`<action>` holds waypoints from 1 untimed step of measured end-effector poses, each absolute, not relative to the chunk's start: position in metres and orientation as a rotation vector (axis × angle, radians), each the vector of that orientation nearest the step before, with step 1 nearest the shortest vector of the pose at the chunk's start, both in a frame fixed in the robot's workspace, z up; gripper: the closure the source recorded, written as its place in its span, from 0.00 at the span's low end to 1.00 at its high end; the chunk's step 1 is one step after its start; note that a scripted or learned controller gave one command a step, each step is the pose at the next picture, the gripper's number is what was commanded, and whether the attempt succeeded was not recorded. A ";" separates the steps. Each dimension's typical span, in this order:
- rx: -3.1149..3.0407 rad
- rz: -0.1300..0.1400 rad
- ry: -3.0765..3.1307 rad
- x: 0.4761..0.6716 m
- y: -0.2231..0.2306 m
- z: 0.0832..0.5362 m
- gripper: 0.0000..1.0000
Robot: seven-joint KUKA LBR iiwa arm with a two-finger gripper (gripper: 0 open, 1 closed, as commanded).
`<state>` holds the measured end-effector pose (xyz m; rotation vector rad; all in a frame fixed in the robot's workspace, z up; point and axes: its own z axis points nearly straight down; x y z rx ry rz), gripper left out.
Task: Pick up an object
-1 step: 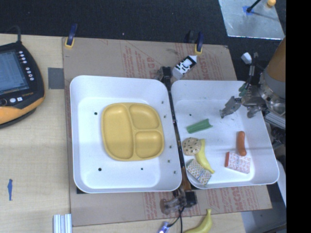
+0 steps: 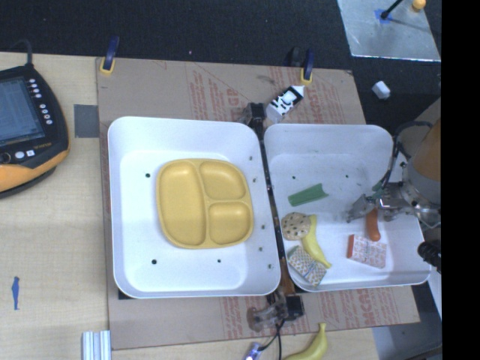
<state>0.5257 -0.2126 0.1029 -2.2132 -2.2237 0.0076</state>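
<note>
Red print runs along the cardboard sheet [image 2: 225,88] under the bins, too blurred to read.

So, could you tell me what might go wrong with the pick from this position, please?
1. The gripper sits right at the orange carrot-like piece near the right bin's far side; a slightly off close could push it aside rather than catch it.
2. The red-and-white packet lies just below the carrot, so it may get dragged along.
3. The bin wall is close, which could hinder the approach.
</note>
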 end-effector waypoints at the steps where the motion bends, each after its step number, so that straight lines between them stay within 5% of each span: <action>1: -2.208 0.009 -2.230 0.527 -0.213 0.114 1.00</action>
